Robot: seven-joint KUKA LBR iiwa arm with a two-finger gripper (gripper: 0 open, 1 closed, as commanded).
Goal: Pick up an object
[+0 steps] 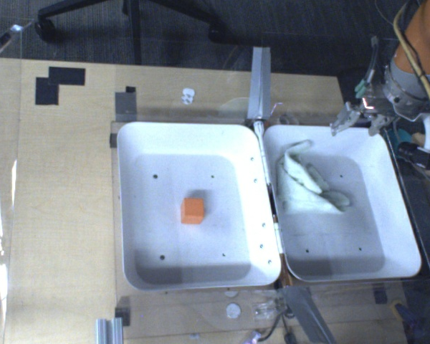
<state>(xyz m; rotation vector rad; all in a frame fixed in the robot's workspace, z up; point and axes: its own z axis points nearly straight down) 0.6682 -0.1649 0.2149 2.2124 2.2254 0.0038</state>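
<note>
Your gripper (358,118) hovers with fingers spread apart above the right bin's (398,192) far rim, grasping nothing.

Pale wood counter (57,213). Two white bins on it, touching: left bin (140,192), right bin (387,213). Black marks (57,83) far left.

Even overhead light, glare on the bench's (29,192) left edge, soft focus.

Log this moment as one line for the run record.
arm: gripper above right bin's far edge | held: nothing visible | left bin: orange cube | right bin: pale crumpled object | pick: not yet done
</note>
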